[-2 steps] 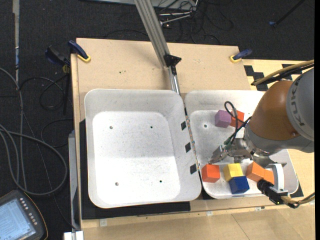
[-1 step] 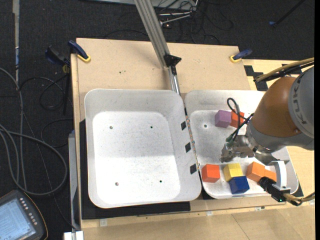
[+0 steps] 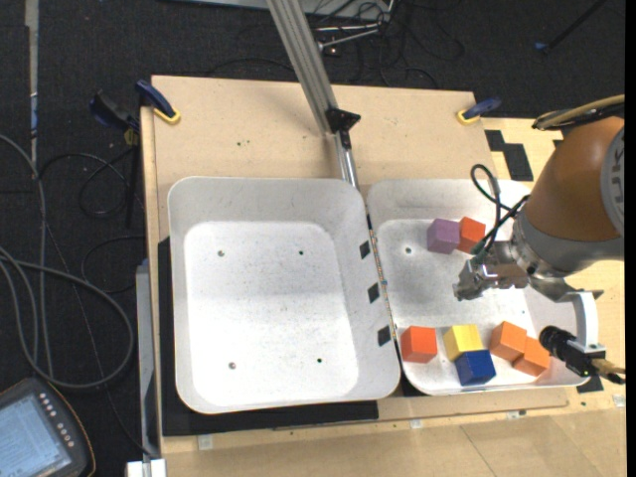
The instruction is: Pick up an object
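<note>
Blocks along the near wall of the right bin: orange block, yellow block, blue block touching it, orange pair toward the right. Just beyond, gripper low over bare floor mid-bin, gripping nothing visible; jaw state impossible to tell. Farther back, purple block touching another orange one, near the gripper. Probably approach stage, nothing lifted yet. Next: settle on one block, centre over it, descend, close, lift.
</note>
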`<state>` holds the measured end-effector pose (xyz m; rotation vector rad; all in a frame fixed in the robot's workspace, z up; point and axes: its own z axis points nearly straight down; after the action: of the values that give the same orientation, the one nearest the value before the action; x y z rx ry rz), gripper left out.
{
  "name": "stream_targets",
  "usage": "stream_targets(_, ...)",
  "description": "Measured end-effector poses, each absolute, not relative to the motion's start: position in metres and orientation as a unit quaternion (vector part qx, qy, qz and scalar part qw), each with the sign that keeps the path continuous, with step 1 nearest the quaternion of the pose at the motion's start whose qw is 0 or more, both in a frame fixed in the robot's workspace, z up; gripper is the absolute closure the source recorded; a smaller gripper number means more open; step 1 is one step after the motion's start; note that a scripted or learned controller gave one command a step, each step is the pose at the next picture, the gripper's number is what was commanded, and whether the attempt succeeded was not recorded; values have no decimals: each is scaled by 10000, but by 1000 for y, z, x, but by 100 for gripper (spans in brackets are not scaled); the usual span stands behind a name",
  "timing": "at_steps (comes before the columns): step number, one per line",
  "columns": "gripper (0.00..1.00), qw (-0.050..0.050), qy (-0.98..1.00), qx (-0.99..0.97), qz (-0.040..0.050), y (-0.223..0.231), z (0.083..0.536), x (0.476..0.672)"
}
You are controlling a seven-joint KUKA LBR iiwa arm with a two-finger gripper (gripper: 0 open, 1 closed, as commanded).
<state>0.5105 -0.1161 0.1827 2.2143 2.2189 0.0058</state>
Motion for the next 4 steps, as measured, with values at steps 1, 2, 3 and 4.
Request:
stream_targets(1,100,32,7083,7059,19,-116,236,513)
stream_targets(2,100,10,7098,7044,16,-72,246,537)
stream_targets(3,100,9,7097,7045,17,-24,253,564)
stream_targets(4,100,6,7098,7044,9,23,239,595)
